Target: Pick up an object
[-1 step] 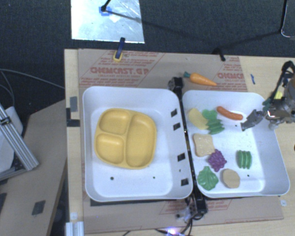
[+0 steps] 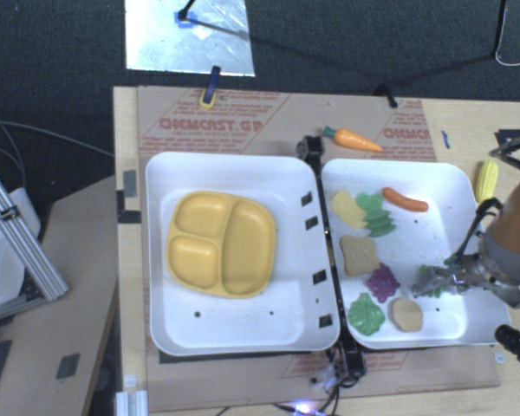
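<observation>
Gripper (image 2: 426, 282) low in right bin (image 2: 446, 178), near purple grapes (image 2: 382, 281); grip state unreadable; bare floor beyond.

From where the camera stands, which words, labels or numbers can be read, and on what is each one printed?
"CHEMCAST GP": red print on the brown paper sheet under the bins, left of the carrot.
"CHEMC...": the same red print again right of the carrot, cut off by the right bin.
Smaller red lines beneath both: too blurred to read.
The yellow tray and the toy foods bear no text.
</observation>
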Tool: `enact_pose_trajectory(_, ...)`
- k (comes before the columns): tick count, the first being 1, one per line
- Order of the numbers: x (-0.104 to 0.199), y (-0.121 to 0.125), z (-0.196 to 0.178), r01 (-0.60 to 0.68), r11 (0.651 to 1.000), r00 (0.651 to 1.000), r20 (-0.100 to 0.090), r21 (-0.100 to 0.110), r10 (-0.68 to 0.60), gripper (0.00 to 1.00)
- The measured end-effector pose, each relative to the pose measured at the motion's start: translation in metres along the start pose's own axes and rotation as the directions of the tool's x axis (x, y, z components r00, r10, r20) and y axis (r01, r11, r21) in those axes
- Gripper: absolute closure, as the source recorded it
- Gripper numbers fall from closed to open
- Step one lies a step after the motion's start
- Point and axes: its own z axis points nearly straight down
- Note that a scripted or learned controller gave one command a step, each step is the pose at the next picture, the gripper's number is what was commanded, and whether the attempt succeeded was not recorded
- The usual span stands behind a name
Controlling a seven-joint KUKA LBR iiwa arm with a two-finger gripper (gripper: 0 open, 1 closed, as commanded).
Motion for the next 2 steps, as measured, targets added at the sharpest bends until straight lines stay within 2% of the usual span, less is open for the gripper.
enact_pose_trajectory(1, 0.028, 0.038, -0.022, 0.008, 1.000, 1.000, 0.004, -0.009, -0.008, 0.00)
enact_pose_trajectory(2, 0.045, 0.026, 0.004, 0.004, 1.000, 1.000, 0.015, -0.027, -0.004, 0.00)
